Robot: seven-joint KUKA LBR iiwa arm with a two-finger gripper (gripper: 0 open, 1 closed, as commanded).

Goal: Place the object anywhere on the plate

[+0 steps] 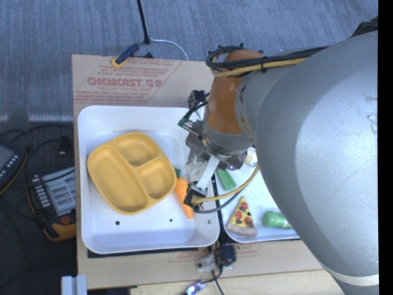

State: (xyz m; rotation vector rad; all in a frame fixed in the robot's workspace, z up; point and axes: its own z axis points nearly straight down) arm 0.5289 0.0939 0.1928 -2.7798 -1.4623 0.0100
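Note:
A yellow plate (130,171) with three compartments lies in the left white bin (110,235), toward its left side. An orange toy carrot (183,196) with a green top lies at that bin's right wall, just right of the plate and apart from it. My gripper (191,172) hangs directly over the carrot's upper end, at the divide between the two bins. The wrist hides how the gripper meets the carrot.
The right bin (230,235) holds a toy pizza slice (243,216), a green piece (276,219) and a green cylinder (226,178) beside the gripper. The big grey arm covers most of the right side. A cardboard sheet (123,82) lies behind the bins.

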